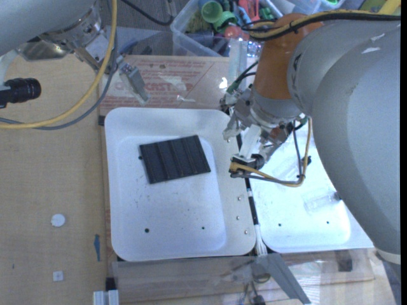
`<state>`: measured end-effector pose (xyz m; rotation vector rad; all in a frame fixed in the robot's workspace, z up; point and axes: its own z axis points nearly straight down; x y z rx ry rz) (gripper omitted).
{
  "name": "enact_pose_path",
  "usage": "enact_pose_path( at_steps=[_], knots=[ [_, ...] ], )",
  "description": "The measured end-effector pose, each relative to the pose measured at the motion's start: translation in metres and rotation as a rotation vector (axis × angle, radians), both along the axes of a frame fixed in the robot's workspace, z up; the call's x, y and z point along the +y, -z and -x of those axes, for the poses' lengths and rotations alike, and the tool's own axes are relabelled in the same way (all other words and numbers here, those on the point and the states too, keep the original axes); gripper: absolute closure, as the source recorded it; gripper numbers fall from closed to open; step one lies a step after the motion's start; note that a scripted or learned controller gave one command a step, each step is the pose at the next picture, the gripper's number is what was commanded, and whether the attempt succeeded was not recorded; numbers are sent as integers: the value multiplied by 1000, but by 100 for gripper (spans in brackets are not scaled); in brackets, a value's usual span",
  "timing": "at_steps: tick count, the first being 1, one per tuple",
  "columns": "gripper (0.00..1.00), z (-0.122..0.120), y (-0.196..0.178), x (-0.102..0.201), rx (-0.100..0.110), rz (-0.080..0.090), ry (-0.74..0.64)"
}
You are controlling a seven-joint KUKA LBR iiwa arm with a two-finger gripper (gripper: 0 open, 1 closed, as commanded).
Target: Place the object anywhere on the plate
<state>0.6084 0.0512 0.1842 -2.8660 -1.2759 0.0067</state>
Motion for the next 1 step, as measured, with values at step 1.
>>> enact_pose_path(
  at_steps=[1],
  knots=[
    [100, 0, -10, 1, 0, 0, -3]
  ],
)
